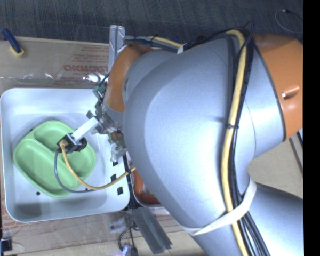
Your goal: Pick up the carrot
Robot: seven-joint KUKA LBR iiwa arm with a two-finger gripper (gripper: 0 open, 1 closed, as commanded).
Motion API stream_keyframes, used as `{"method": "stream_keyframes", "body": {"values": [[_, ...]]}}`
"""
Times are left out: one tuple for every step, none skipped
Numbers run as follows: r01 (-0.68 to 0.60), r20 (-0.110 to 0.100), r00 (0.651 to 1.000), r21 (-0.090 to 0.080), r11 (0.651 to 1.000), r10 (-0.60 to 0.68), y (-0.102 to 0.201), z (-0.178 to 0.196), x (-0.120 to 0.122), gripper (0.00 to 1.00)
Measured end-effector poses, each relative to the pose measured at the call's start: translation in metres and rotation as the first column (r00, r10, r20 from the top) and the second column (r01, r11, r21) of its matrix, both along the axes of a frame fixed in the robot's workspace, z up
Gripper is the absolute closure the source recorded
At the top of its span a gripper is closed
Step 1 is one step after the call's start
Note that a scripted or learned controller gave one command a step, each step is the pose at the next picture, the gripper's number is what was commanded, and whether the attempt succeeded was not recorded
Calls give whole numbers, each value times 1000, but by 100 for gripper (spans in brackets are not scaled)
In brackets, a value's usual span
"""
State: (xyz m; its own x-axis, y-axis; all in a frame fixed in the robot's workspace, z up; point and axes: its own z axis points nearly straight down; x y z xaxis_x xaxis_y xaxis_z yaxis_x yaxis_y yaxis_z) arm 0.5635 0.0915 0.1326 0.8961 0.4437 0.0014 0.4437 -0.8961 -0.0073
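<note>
The gripper (111,128) sits at the right wall of the shallow white left bin (10,143), largely covered by the grey arm (192,132). Whether it is open or closed cannot be determined. Just beside it, a pale green moulded plastic dish (40,161) lies on the bin floor. The carrot's location cannot be determined, because the arm hides the bench's right side. Judged status: pick-up unconfirmed, with grasp and lift outstanding.

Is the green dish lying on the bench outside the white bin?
No, the green dish lies inside the white bin, with the bin's walls around it.
</note>
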Motion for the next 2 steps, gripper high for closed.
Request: {"method": "stream_keyframes", "body": {"values": [[35, -2, 999, -5, 999, -35, -42, 21, 17, 0], [-95, -5, 995, -4, 995, 95, -44, 59, -12, 0]]}}
